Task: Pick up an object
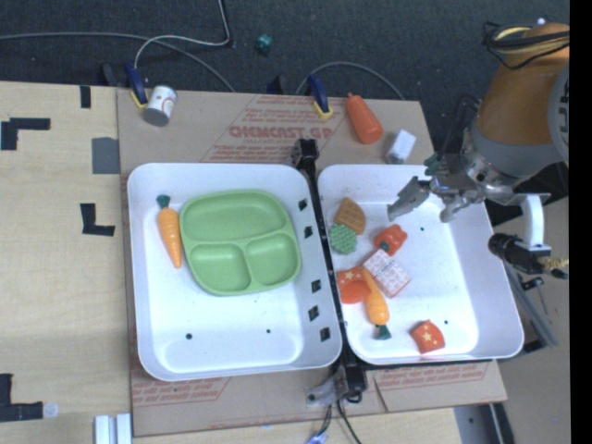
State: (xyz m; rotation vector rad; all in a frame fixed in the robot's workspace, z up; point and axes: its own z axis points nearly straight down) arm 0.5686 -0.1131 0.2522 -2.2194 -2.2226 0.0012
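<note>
Gripper point(428, 202) spread wide, empty, above right bin point(481, 276), near red pepper point(391, 240): likely lining up grasp.

Even, bright overhead light. White bins point(222, 340) near blown out, slight glare on rims. Soft short shadows under green plate point(242, 241) and toys. Dark floor at top underexposed. Overall mildly soft, low resolution; arm point(523, 100) slightly blurred.

You have two white bins point(148, 276), one green divided plate point(242, 241), two toy carrots point(169, 232), and about six other small toy foods point(391, 240) in the right bin.
</note>
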